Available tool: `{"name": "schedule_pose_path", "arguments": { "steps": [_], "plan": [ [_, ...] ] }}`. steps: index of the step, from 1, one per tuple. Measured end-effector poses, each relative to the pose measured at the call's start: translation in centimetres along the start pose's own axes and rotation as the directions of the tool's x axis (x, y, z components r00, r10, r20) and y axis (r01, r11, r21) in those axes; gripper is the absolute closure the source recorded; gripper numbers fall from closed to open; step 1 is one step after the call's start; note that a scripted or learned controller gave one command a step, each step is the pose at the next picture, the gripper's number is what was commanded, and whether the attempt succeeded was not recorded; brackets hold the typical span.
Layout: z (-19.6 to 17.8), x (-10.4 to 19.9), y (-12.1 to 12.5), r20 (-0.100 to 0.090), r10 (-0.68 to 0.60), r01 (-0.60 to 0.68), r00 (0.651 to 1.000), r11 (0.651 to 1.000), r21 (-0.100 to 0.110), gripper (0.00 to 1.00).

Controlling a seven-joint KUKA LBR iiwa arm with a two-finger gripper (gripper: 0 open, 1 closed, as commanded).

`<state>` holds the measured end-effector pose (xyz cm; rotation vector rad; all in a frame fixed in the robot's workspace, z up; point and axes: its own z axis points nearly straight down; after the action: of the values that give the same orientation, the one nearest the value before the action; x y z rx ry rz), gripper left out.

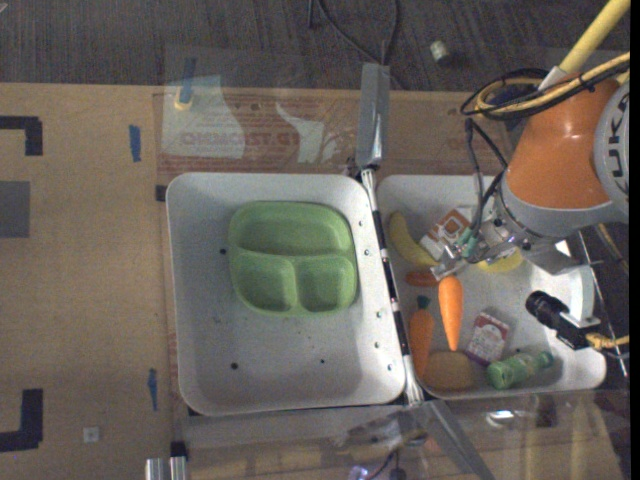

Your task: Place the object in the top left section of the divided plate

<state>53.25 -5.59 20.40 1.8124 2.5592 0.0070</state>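
Note:
A green divided plate [292, 258] lies in the left bin [200, 348], with one long section at the top and two small ones below; all sections look bare. My gripper [455, 260] hangs over the right bin [585, 373], just above the top of an orange carrot [451, 311] and to the right of a yellow banana [405, 240]. The wrist hides what lies directly under it. I see nothing clearly held.
The right bin also holds a second carrot [421, 338], a brown potato-like piece [450, 370], a green bottle [518, 368], a small pink-and-white box [487, 336] and a carton [447, 230]. A metal divider [385, 288] separates the bins.

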Motion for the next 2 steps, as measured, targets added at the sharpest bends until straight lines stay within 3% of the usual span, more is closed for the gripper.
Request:
{"name": "schedule_pose_path", "arguments": {
  "steps": [1, 2],
  "plan": [
    [2.0, 4.5, 8.0, -0.002, -0.136, 0.136, 0.991, 0.991, 0.004, 1.00],
    [1.9, 8.6, 10.9, -0.002, -0.506, 0.506, 0.863, 0.863, 0.001, 1.00]
  ]
}}
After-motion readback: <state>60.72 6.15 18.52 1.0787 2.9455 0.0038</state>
